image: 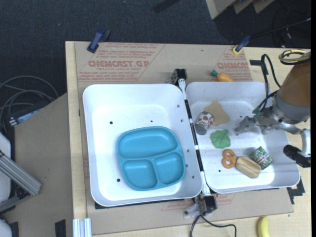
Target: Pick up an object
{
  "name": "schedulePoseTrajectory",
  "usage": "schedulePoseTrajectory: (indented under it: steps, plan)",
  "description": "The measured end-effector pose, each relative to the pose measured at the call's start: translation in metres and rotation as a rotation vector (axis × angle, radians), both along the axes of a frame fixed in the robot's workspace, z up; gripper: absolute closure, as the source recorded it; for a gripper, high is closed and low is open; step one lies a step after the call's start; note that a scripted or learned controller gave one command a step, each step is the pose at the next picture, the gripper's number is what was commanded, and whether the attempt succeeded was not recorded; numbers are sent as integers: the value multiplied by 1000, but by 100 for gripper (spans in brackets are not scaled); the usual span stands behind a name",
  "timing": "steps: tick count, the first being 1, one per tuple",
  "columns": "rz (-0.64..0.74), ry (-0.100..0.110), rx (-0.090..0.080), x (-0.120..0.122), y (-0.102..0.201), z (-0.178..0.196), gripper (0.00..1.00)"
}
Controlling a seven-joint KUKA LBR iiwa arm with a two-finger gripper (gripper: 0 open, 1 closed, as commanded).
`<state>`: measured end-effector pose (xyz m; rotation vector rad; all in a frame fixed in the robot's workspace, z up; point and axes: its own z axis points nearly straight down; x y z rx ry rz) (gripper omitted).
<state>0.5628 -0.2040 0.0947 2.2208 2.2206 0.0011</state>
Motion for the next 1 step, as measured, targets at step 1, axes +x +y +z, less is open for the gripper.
schedulePoseTrajectory:
  steps: [1]
  plan:
    - [0,-5,-1,61,86,-7,0]
